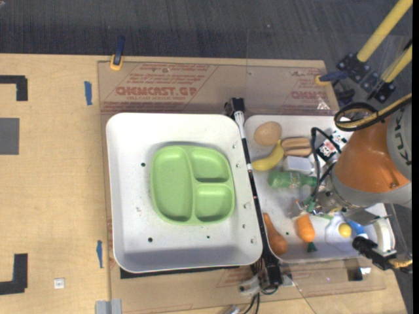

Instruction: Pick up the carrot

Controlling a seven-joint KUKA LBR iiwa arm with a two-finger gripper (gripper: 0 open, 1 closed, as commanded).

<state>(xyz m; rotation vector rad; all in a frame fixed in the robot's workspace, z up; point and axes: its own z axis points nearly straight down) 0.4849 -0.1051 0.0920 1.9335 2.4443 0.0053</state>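
Observation:
The carrot (304, 228) is a short orange piece with a green stub at its near end. It lies on the floor of the right bin (291, 257), close to the front wall. My gripper (316, 205) hangs under the orange wrist band, just above and slightly right of the carrot's far end. The wrist hides most of the gripper, and nothing visibly sits in it.
The right bin also holds a darker orange-brown long piece (275, 237) by its left wall, a banana (269, 159), a beige round item (267, 133), a hot dog bun (296, 146), a green item (288, 179) and a white bottle (346, 231). The left bin (131, 175) holds a green divided plate (193, 183).

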